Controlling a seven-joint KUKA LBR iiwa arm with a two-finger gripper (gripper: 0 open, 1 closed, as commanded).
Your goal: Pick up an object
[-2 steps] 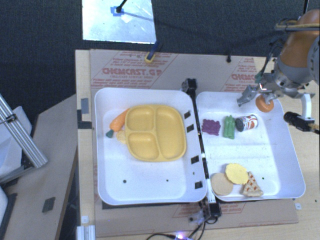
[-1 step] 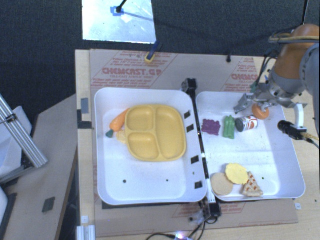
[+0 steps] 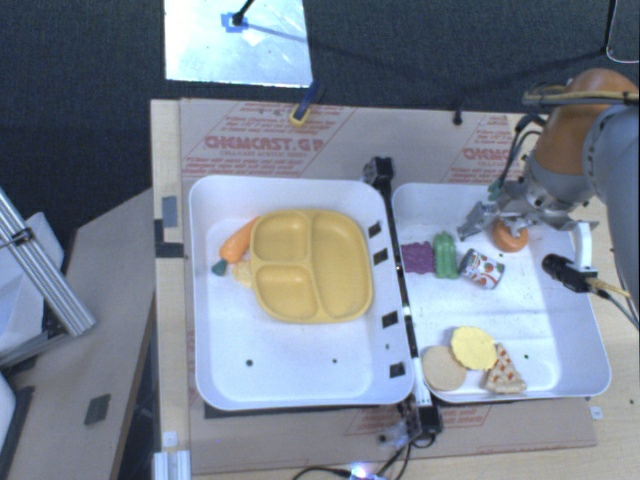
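My gripper (image 3: pixel 487 218) hangs over the back of the right bin (image 3: pixel 580 320), reaching in from the right. An orange round object (image 3: pixel 512 236) lies just right of and below it, partly covered by the wrist. A small tin can (image 3: pixel 482 268) lies on its side a little nearer the front. To its left are a green piece (image 3: pixel 444 255) and a purple bunch of grapes (image 3: pixel 418 258). Nothing shows clearly held in the gripper.
At the right bin's front lie a yellow disc (image 3: pixel 472 347), a beige round cookie (image 3: pixel 442 368) and a pizza slice (image 3: pixel 503 371). The left bin (image 3: pixel 290 368) holds a yellow divided plate (image 3: pixel 305 265) with a carrot (image 3: pixel 238 240) at its left edge.
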